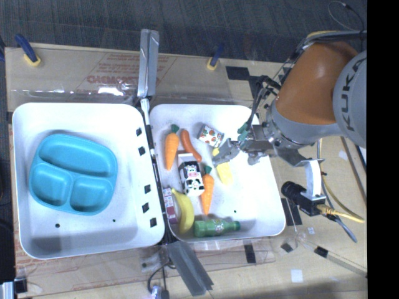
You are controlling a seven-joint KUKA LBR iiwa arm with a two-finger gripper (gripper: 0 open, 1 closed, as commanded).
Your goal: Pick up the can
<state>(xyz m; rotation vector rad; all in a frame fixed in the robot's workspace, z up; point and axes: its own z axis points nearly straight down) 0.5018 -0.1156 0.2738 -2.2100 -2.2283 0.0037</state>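
Can (211,135) lies on its side in the right bin (262,220), just beside and to the upper left of the tool (232,149).

Can and tool look close but not joined, so the reach seems in hand, not the grasp; whether the tool is spread or pressed together, I cannot tell. Below the tool sits a yellow piece (224,173); further left lie carrots (171,149) and a milk carton (192,177). Next move, I judge: shift toward the can, straddle it, close.

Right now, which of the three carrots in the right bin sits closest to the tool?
The thin reddish-orange carrot, lying slanted just left of the can. The upright one lies further left, the third lower down; the tool is right of all three.
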